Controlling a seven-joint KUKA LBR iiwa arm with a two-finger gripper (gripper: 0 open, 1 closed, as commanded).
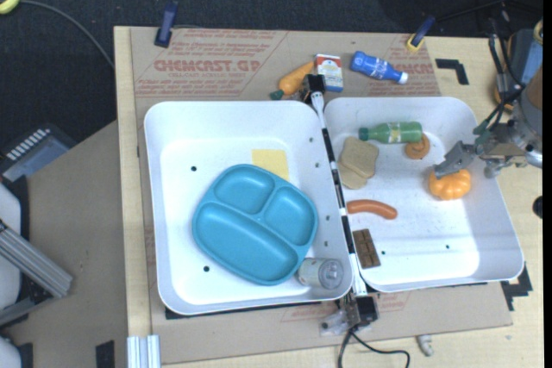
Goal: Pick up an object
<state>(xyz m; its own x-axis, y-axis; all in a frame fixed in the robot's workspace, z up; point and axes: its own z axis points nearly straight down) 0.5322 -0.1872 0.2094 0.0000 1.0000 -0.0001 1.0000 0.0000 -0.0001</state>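
Note:
My gripper (470,158) hangs over the right edge of the right bin (483,254). Just below and left of it lies an orange fruit-like toy (450,184), close to the gripper tip; I cannot tell whether they touch. In the same bin, a green bottle (392,133) lies on its side near the back. A brown ring-shaped piece (417,148) rests beside it. A tan bread slice (357,161), a sausage (372,208) and a brown bar (365,248) lie along that bin's left side.
The left bin (172,185) holds a blue divided plate (254,222), a yellow cheese slice (270,160) and a silver can (323,273). Behind the bins on the board lie a carrot (296,78), a small carton (329,71) and a blue bottle (378,66).

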